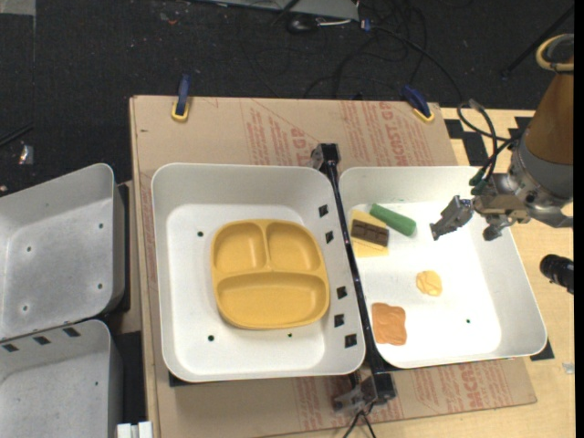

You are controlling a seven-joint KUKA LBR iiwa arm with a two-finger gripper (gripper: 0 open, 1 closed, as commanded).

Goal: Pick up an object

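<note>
Just left of the fingers (pixel 472 219) lies the green block (pixel 393 219).

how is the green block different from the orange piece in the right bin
The green block is a slim bar lying at a slant near the far side of the right bin; the orange piece is a broader, flat, roughly square shape near the bin's front edge. The green block lies close to a brown and yellow item; the orange piece lies apart from the rest. Both rest on the bin floor, away from the gripper.
</note>
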